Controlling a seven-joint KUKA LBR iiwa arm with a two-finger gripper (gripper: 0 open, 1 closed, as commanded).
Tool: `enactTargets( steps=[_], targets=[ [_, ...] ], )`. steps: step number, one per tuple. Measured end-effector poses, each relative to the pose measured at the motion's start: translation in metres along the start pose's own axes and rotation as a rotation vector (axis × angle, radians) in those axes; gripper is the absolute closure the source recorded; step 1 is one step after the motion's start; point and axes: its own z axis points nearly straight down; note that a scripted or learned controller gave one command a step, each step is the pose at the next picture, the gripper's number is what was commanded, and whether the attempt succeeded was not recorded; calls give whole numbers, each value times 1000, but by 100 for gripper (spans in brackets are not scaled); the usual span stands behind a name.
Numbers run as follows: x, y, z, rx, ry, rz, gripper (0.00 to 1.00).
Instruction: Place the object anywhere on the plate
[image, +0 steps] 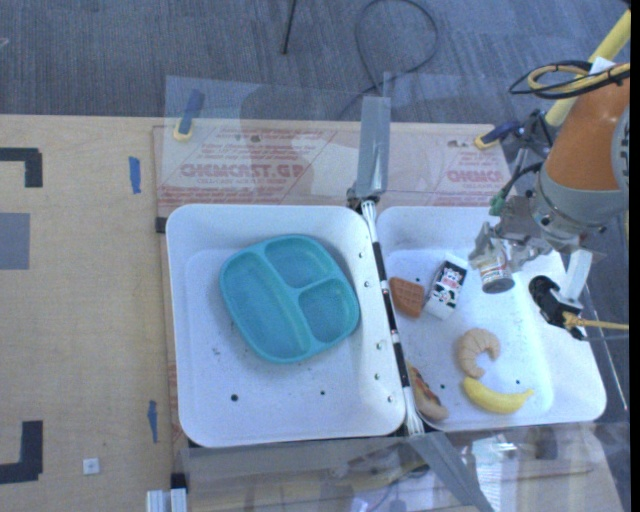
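Camera view: I see gripper (493, 268) over right bin (570, 400), upper part, with small tin can (492, 272) at its tip. If fingers really clamp can, I cannot tell. Blue plate (290, 297) lies in left bin (200, 400), well apart from can. Near can: small carton (447, 287), cookie (407, 296), croissant (478, 351), banana (497, 396). I judge can stiff, light, smooth metal, maybe slippery; best hold across round side, at middle height, not at rim.
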Motion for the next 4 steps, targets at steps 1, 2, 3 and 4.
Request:
enactTargets(
  steps=[1,2,3,4],
  targets=[
    [68,42,8,-5,0,-289,100],
    [149,26,8,0,2,-281,100],
    [225,5,1,-2,1,-311,100],
    [225,5,1,-2,1,-311,0]
  ],
)
